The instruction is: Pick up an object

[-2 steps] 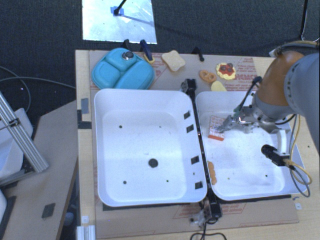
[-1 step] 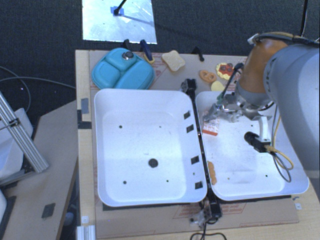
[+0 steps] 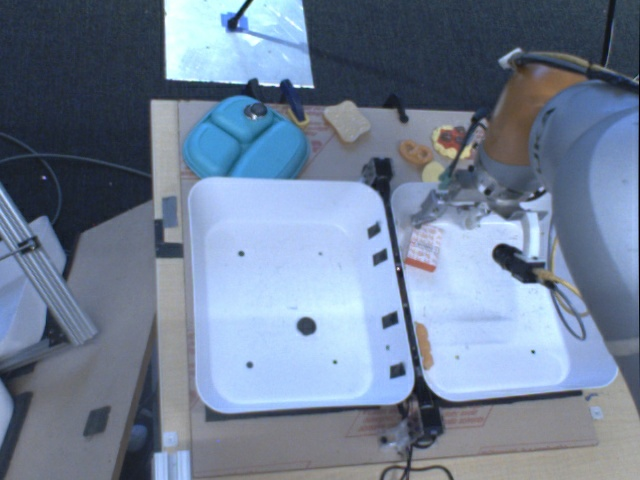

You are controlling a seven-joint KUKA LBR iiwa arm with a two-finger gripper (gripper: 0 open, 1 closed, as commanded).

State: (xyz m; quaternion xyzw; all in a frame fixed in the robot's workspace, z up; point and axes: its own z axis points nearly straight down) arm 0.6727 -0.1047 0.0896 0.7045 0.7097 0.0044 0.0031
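We take the right bin (image 3: 560, 368) as our landmark. The arm (image 3: 580, 138) reaches over its far side, and the gripper (image 3: 447, 204) hangs above the bin's far-left corner. Whether it is open or closed we cannot tell (the wrist hides too much). Nothing shows between its tips. A small red-and-white box (image 3: 424, 248) lies inside the bin just below the gripper, near the bin's left wall. An orange piece (image 3: 423, 345) lies further down along that same wall. Left of the bin sits the second bin (image 3: 215, 208), holding a dark round disc (image 3: 306, 325). Beyond both, a blue lidded container (image 3: 246, 139) and a slice of toast (image 3: 347, 121) rest on the bench.
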